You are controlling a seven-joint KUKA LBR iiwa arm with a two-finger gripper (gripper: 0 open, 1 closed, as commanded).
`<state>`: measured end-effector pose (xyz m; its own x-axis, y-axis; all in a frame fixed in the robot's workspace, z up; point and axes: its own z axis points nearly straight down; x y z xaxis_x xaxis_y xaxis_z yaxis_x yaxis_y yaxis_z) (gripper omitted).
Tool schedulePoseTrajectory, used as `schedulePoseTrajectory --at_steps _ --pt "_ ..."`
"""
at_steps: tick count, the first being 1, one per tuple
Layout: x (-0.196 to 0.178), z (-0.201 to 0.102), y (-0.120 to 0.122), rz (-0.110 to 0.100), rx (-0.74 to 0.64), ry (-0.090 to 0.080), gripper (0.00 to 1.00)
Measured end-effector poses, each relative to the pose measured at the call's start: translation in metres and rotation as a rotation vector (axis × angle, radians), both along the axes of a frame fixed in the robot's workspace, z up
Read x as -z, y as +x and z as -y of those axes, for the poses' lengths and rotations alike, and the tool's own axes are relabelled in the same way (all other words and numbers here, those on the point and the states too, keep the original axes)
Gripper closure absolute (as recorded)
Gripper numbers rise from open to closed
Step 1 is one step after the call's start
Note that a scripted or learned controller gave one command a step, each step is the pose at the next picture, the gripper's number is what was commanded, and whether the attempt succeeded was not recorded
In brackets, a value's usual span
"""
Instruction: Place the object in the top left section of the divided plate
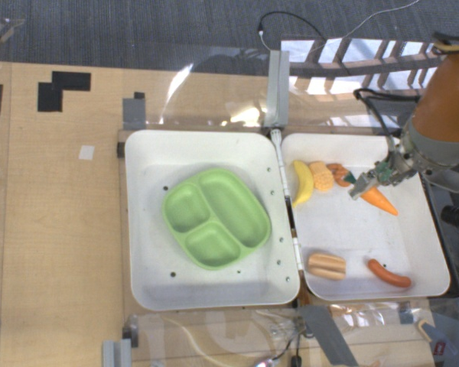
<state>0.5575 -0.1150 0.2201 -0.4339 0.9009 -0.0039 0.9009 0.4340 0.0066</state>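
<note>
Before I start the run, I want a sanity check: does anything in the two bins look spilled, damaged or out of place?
Nothing stands out. The green divided plate sits flat in the left white bin, rotated slightly.

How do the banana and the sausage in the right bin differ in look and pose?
The banana is yellow; the sausage is red-orange. The banana lies near the right bin's left wall in its upper part, running roughly top to bottom; the sausage lies near the bottom right, running nearly left to right. The banana looks thicker, the sausage slimmer. Both are elongated, slightly curved and lie flat, apart from the gripper.
</note>
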Motion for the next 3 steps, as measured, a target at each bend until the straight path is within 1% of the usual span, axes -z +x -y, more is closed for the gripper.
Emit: schedulePoseTrajectory --at_steps 1,2,3 --pt "0.077 0.025 0.047 -0.002 -0.138 -0.001 1.0" --pt "0.111 0.062 0.051 -0.002 -0.065 -0.001 1.0" --pt "0.131 0.002 0.07 0.002 -0.347 -0.004 1.0"
